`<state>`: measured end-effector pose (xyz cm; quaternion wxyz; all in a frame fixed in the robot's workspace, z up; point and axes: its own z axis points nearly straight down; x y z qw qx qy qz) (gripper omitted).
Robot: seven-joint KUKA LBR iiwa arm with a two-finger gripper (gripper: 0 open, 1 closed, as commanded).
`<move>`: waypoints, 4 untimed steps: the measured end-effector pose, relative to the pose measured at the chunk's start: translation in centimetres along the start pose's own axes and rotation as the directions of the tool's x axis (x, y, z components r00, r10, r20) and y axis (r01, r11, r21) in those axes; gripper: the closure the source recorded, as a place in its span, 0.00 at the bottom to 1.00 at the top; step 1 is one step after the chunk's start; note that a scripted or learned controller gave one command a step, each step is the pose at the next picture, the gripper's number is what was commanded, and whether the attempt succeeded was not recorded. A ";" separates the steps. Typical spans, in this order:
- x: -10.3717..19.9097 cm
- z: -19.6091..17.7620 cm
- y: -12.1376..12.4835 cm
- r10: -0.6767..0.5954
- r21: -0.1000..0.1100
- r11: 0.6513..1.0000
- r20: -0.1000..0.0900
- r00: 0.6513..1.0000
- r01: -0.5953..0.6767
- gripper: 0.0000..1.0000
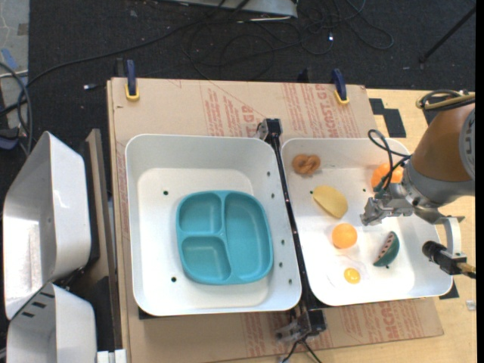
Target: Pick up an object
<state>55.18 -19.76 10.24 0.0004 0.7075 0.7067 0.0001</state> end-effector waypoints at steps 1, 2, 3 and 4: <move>-0.3 -6.2 0.7 -0.004 -0.006 1.000 0.003 1.000 0.004 1.00; -0.3 -12.6 0.6 -0.005 -0.007 1.000 0.003 1.000 0.005 1.00; -0.2 -12.0 0.7 -0.004 -0.001 1.000 0.001 1.000 0.004 1.00; 4.6 -12.2 2.2 -0.009 -0.001 1.000 -0.001 1.000 0.009 1.00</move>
